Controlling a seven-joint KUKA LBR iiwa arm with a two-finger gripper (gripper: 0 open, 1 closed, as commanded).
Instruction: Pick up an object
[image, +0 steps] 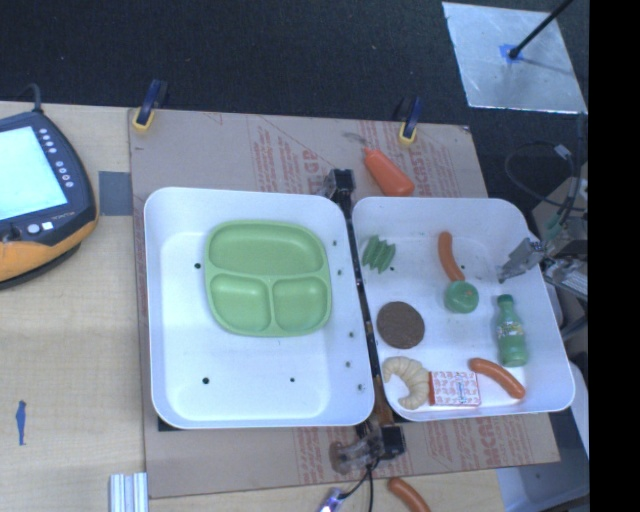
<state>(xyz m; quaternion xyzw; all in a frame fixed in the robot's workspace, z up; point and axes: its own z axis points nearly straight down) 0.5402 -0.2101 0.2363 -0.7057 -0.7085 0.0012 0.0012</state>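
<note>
Two white bins sit side by side; the tool (522, 259) hovers at the right bin's (420, 214) far edge, its state unclear, near an orange sausage (450, 256) and green bottle (511, 331).

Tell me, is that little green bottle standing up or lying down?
Lying down. The green bottle rests flat on the floor of the right bin, its whole side showing, cap toward the far rim.

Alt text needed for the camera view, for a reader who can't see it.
Gripper hangs at the right bin's right edge, near a green bottle, ball, sausages, croissant and brown disc. The left bin holds a green divided plate.
</note>
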